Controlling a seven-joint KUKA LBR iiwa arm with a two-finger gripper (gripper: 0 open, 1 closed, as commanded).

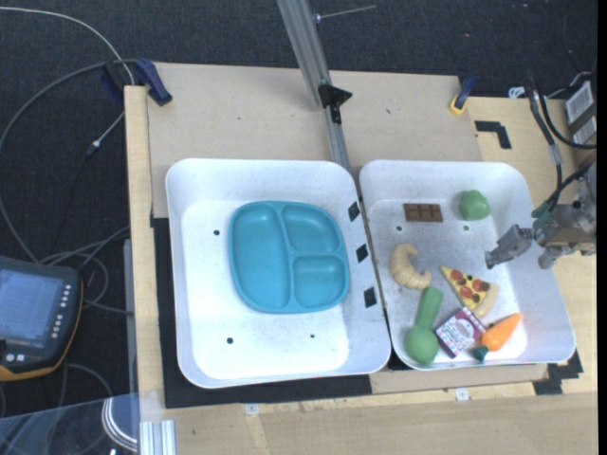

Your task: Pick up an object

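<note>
The right bin (531, 193) holds several toy foods: a brown chocolate bar (422, 213), a green ball-like fruit (473, 204), a tan croissant (410, 266), a pizza slice (470, 289), a long green vegetable (426, 325), a purple packet (459, 333) and an orange carrot (500, 332). My gripper (527, 251) hangs over the bin's right side, right of the pizza slice and below the green fruit. Its fingers stand apart, open, with nothing between them.
The left bin (190, 197) holds a blue divided plate (289, 256). A metal pole (308, 45) slants down to the gap between the bins. Cables and a box (580, 107) sit at the bench's right edge, and a tablet (33, 316) lies off the bench at left.
</note>
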